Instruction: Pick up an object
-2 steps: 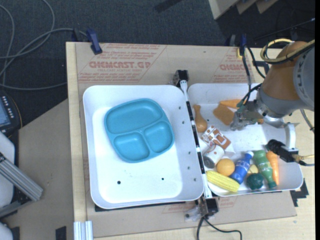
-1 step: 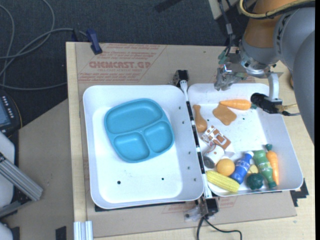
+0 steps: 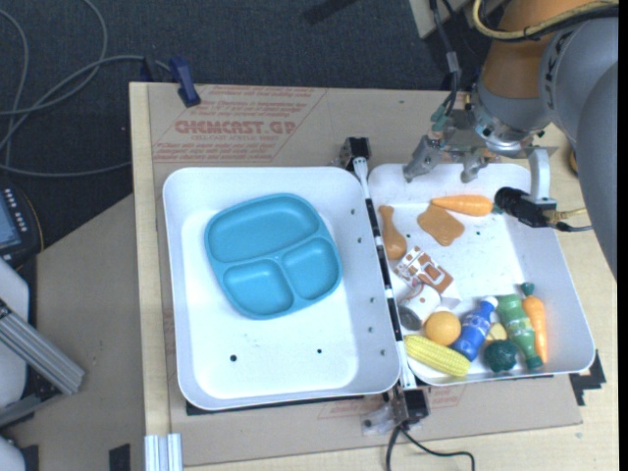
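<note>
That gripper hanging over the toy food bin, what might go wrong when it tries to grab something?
1. The gripper hangs over the far rim of the right white bin, so coming straight down could strike the rim, not a toy.
2. The orange plastic carrot and tan chicken-piece toy lie close together; it may nudge one while closing on the other.
3. The yellow corn cob, orange ball and blue bottle are crowded in the near corner.

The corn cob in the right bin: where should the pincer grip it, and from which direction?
Probably across the middle of the corn cob, coming straight down. It lies flat and long near the bin's front rim, so closing across its narrow width looks easiest. The orange ball sits close behind, leaving little room on that side.
</note>
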Robot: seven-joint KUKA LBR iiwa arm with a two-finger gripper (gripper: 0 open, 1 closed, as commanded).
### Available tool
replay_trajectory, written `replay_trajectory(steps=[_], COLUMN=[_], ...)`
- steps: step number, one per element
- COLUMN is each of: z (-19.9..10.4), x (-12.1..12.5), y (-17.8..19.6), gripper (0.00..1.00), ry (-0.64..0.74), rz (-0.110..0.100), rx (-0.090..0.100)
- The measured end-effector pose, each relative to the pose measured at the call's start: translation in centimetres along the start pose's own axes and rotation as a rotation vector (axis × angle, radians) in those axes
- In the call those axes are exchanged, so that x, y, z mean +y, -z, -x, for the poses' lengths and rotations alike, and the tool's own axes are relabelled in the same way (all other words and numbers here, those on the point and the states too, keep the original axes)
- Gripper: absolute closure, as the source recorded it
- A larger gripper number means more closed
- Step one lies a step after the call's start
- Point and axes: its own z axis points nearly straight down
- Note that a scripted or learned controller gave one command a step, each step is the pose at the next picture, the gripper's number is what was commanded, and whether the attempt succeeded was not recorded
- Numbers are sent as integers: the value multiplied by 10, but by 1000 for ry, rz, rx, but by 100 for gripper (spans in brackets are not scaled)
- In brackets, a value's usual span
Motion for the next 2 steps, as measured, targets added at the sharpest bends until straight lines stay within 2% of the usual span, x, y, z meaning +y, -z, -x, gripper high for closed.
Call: replay_trajectory(steps=[1,2], z=[46,43], x=[-25,-21], y=[-107,-89], gripper=[0,100], ry=[-6,0], rz=[-10,2], rx=[1,-1])
